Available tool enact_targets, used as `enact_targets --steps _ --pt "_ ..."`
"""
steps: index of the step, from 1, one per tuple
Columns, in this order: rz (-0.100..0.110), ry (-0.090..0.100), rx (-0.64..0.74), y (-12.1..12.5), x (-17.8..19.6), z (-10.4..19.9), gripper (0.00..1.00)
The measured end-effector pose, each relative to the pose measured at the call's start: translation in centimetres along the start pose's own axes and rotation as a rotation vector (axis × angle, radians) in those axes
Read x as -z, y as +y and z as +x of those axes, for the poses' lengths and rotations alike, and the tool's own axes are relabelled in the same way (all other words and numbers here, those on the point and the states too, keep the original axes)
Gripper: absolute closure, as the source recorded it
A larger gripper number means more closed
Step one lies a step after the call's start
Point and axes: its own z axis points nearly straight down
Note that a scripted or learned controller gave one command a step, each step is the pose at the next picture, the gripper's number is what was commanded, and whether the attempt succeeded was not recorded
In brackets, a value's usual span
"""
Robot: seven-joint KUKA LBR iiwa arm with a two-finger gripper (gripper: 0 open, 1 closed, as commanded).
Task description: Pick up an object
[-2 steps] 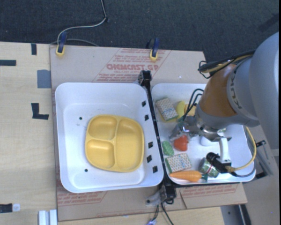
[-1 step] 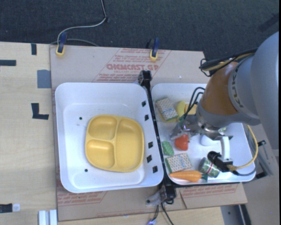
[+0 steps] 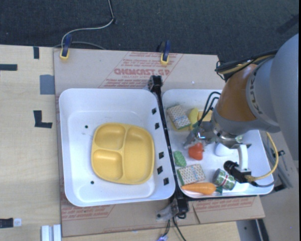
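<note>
Two white bins sit side by side: a yellow divided plate (image 3: 123, 152) fills my left bin (image 3: 72, 134), while in the right bin (image 3: 263, 149) my gripper (image 3: 194, 137) hovers above a red toy (image 3: 195, 151), fingers apart, nothing held; I judge descent and closing come next

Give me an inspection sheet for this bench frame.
Surface: left bin, right bin, side by side on cardboard.
Job's things: right bin holds red piece, carrot, green piece, two patterned packets, can.
Clutter: yellow tray in left bin.
Grippers: gripper low over the red piece; grip not clear.
Cables: black cable on the dark floor above; yellow cable by the arm.
Surroundings: clamps on the cardboard edge.
</note>
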Motion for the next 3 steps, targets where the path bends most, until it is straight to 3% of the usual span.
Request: enact_targets --steps 1,2,3 --pt "0.001 0.001 0.001 0.0 0.9 0.1 1.00" --pt "0.000 0.002 0.001 3.8 8.0 7.3 1.00" --pt "0.001 0.001 0.000 -0.1 12.7 7.3 1.00"
